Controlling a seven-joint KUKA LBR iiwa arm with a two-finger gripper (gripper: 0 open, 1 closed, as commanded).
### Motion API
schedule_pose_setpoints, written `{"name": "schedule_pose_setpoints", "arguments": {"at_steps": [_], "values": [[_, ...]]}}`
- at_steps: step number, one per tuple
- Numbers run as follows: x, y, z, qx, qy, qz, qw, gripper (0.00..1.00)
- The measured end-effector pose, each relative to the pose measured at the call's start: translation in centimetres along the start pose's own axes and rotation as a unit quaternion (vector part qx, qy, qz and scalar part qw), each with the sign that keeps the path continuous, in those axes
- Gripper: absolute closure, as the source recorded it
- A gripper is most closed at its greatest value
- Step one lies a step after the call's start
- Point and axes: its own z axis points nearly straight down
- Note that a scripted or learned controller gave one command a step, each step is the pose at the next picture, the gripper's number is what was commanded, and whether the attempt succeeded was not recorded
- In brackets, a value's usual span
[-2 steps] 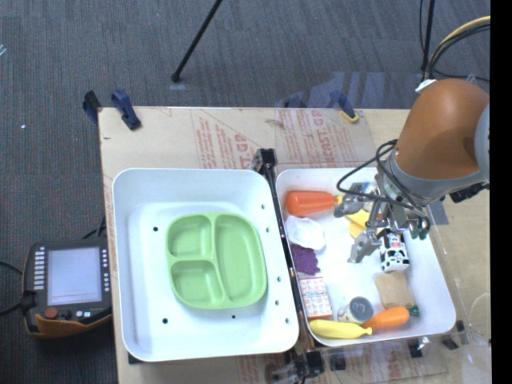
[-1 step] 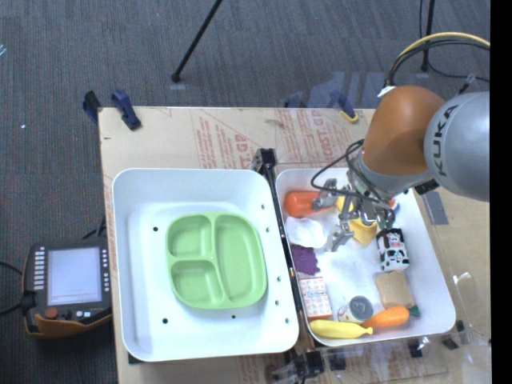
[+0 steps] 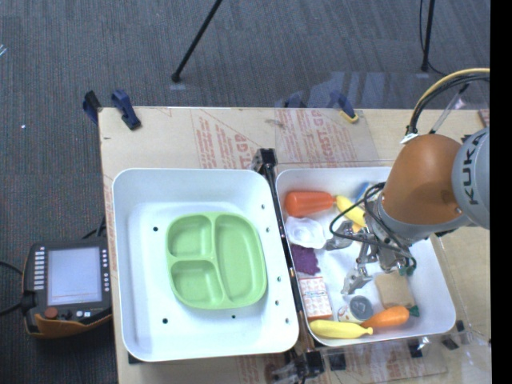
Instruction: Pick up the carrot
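One camera here, fixed high above the bench [image 3: 200, 134] and looking down at a slant, far enough back to take in both white bins: left bin [image 3: 128, 214] and right bin [image 3: 436, 282]. Carpeted floor [image 3: 80, 38] fills the top of the picture. The arm [image 3: 436, 182] comes in from the right edge.

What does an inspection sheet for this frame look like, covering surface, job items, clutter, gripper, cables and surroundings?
Surface: bench bearing left bin and right bin.
Job's things: carrot lying in the right bin's near corner, apart from the gripper.
Clutter: green divided plate in left bin; second orange piece, banana, purple item, small box in right bin.
Grippers: gripper low over right bin, nothing seen held.
Cables: yellow hose above the arm.
Surroundings: pendant on floor, tripod leg.
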Motion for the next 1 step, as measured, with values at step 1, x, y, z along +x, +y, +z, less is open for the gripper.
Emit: {"name": "schedule_pose_setpoints", "arguments": {"at_steps": [1], "values": [[5.66, -2.41, -0.31, 0.002, -0.006, -0.108, 0.9941, 0.0]]}}
